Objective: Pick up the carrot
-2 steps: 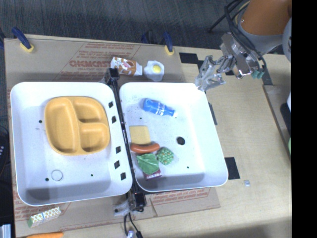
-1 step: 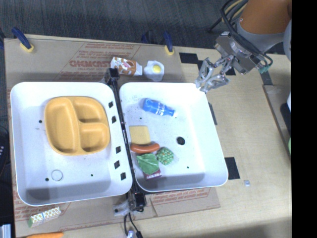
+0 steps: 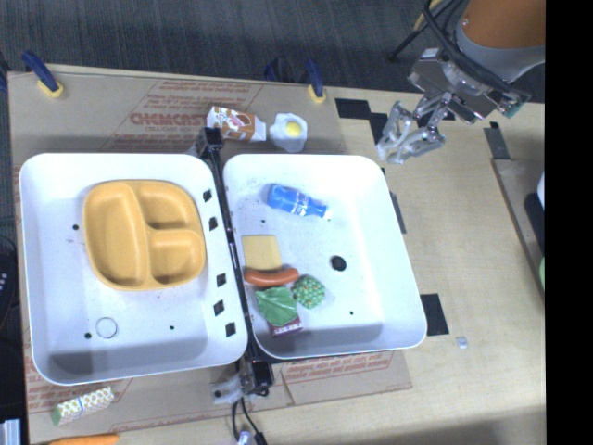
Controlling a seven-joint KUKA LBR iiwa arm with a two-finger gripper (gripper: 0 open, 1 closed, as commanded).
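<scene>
A small wrapped packet and a thin orange strip were seen at the near edge of the table, very far from the gripper. What the strip was could not be told.

The carrot was taken to be the long orange-red thing in the bin closest to the gripper. It was laid flat, well away from the gripper, at the side of that bin furthest from it and closer to the camera. It was packed in tight. A yellow block was touching it on the side closer to the gripper. A bumpy green ball and a green leafy thing were pressed against it on the side further away. A blue bottle was lying between the gripper and the carrot, apart from both.

A lot could go wrong from here. The wrong thing could be grabbed, because the carrot was so crowded. The yellow block or the green ball could be pinched with it, or pushed away. The carrot was round and thin, so it could be rolled aside or dropped. The bottle could be bumped on the way over.

The gripper was held over the table, just outside the back corner of the bin. Whether it was open or closed could not be told. Nothing was seen held in it, and the carrot was not touched by it.
</scene>
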